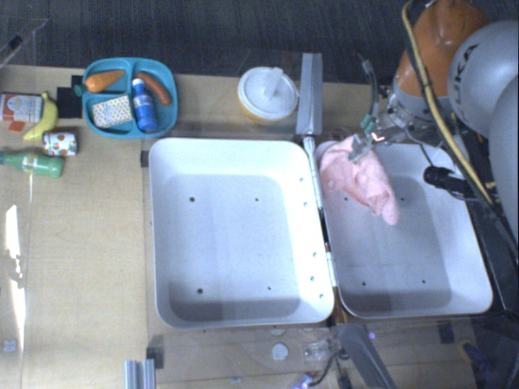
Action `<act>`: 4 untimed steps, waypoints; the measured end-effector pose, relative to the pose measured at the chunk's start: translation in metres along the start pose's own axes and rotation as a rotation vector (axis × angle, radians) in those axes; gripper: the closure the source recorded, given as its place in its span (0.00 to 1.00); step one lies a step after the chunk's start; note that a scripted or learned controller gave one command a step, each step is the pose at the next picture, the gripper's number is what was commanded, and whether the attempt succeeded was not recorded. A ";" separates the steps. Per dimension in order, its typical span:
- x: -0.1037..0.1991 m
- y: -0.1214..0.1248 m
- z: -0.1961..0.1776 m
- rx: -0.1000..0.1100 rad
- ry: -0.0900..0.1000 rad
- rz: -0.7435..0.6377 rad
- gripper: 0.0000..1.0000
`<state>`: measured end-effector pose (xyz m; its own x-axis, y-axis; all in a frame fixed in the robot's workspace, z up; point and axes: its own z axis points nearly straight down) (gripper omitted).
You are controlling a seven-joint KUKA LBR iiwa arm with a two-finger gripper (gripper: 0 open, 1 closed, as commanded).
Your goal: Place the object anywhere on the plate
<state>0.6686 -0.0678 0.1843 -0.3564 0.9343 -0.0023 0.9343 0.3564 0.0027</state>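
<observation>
1. Blue divided tray (166, 96) – top left of the bench, holding an orange carrot-like piece (106, 80), a blue bottle (143, 106), a sausage-like piece (159, 90) and a patterned packet (111, 112).
2. Left edge, close together – banana (43, 118), red-and-white carton (19, 109), small printed can (60, 143), green bottle (32, 164) lying flat.
3. White lidded cup with yellow rim (268, 94) – just behind the bins, beside a grey upright bracket (307, 96).
4. 2 white bins: left bin (235, 232), right bin (422, 250), touching side by side.

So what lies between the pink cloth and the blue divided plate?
In the camera view, the bare left bin corner and the lidded yellow cup lie between the pink cloth and the blue plate.
</observation>
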 end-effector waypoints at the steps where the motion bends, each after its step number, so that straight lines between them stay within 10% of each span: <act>1: 0.001 0.002 -0.041 -0.002 0.000 -0.008 1.00; 4: 0.159 0.053 -0.051 -0.006 0.000 -1.207 1.00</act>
<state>0.6609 0.0998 0.2347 -1.0000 -0.0009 -0.0069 -0.0009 1.0000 0.0032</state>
